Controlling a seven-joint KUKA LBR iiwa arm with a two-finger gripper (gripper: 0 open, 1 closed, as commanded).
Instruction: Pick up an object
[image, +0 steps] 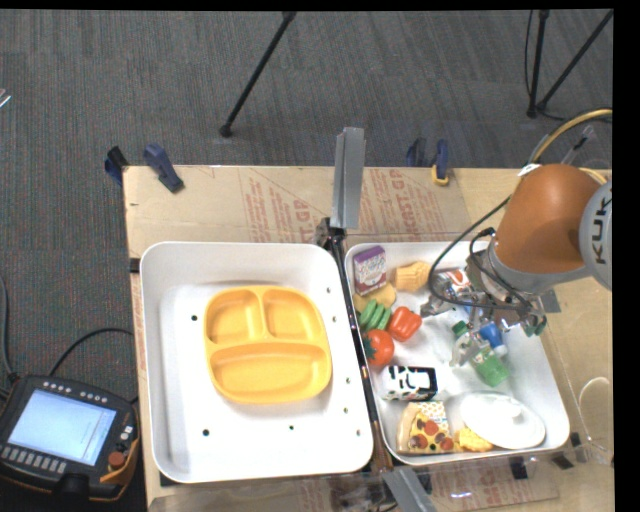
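My gripper (478, 338) hangs low over the middle right of the right bin (552, 390), under the orange wrist band. A green and blue toy (491, 368) lies right beneath and partly behind it, and I cannot see whether they touch. To the left lie a purple cup (369, 268), a yellow corn piece (411, 275), a green pepper (375, 315), an orange pepper (404, 322) and a red tomato (379, 347). Nearer the front are a black-and-white toy (412, 381), a pizza slice (428, 430) and a white plate (500, 420).
The left bin (170, 400) holds a yellow divided plate (268, 342). A grey upright post (348, 185) stands behind the seam between the bins. A teach pendant (62, 435) lies on the floor at the lower left. Blue clamps (162, 166) grip the bench's back edge.
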